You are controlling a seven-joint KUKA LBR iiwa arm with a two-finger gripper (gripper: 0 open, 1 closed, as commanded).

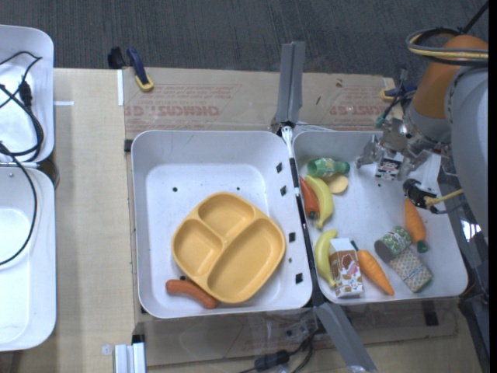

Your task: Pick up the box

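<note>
The box (345, 267) is a small white carton with red and brown print. It lies flat near the front edge of the right bin (443, 286), between a banana (324, 252) on its left and a carrot (375, 271) on its right. My gripper (386, 164) hangs over the far right part of the same bin, well behind the box and apart from it. It looks open, with nothing between its fingers.
The right bin also holds a second banana (321, 197), a red pepper (309, 199), a green packet (326, 165), another carrot (414, 221), a green can (396, 241) and a patterned pouch (410, 270). In the left bin (155, 208) lie a yellow divided plate (227, 245) and a sausage (190, 292).
</note>
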